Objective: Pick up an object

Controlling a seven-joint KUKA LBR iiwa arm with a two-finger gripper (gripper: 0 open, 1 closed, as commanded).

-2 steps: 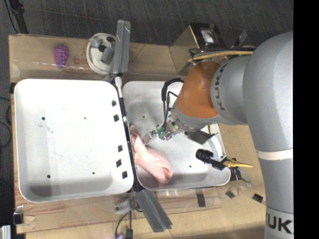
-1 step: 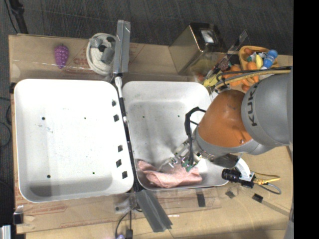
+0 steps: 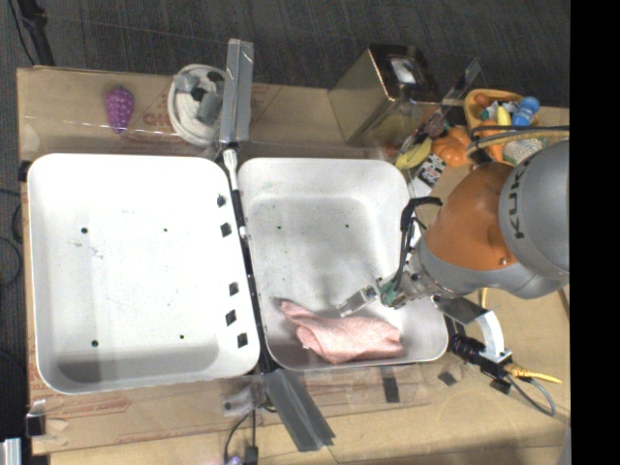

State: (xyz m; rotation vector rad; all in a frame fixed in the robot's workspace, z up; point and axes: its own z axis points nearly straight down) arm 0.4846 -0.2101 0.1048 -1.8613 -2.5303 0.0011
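Observation:
A crumpled pink cloth (image 3: 344,334) lies along the near wall of the right bin (image 3: 320,211). My gripper (image 3: 353,302) reaches in from the right and sits low over the cloth's upper right edge, close to it or touching it. From this angle it is a single slim silver shape, and nothing can be seen held in it. The grey arm with its orange band (image 3: 470,231) hangs over the bin's right rim.
The left bin (image 3: 126,260) lies beside the right one, with a metal divider and black clips (image 3: 232,260) between them. Behind the bins are a purple grape toy (image 3: 119,108), a white coil (image 3: 197,103), a metal box (image 3: 387,90) and a pile of toys (image 3: 489,119).

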